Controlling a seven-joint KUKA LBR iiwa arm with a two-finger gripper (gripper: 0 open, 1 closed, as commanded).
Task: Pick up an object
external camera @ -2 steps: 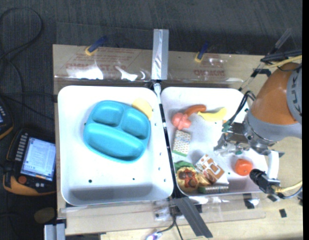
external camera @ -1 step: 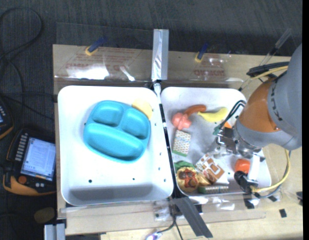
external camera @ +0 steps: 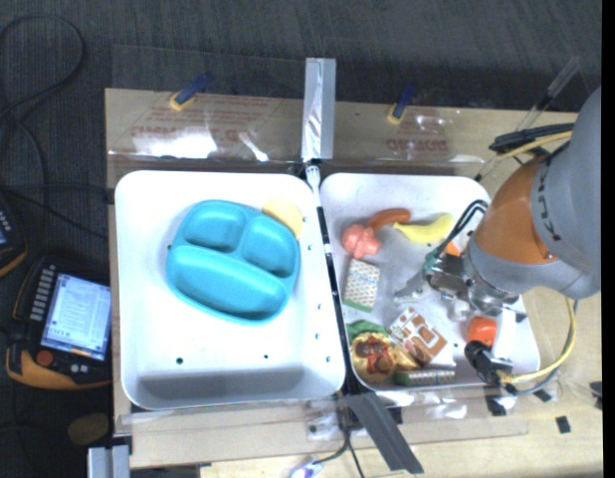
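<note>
The counter point(external camera: 128, 118) carries two shallow white bins side by side, which seems set up so that things can be lifted from one and dropped in the other. The left bin point(external camera: 148, 366) holds a large blue divided tray point(external camera: 233, 257) lying flat near its middle, with a small yellow piece point(external camera: 284, 213) touching the tray's upper right corner by the wall between the bins. The right bin point(external camera: 407, 182) holds the small clutter that the task draws on, and the grey arm point(external camera: 576, 207) with its orange band reaches down into this bin from the right, so the pick is evidently meant to happen here. The claw point(external camera: 449, 275) sits low over the bin's middle right, among dark wrist parts and cables; I cannot tell how its jaws stand, and nothing can be seen held in it. Nearest candidates, by my judgement: a printed brown and white packet point(external camera: 419, 333) just below and left of the claw, and a yellow banana-like toy point(external camera: 423, 229) just above and left of it. Further left lie a reddish sausage shape point(external camera: 387, 216), a pink toy point(external camera: 359, 239) and a checked card point(external camera: 362, 285), well apart from the claw. A glossy food-like lump point(external camera: 375, 355) lies in the lower left corner, and a small orange piece point(external camera: 482, 329) lies just below right.
</note>
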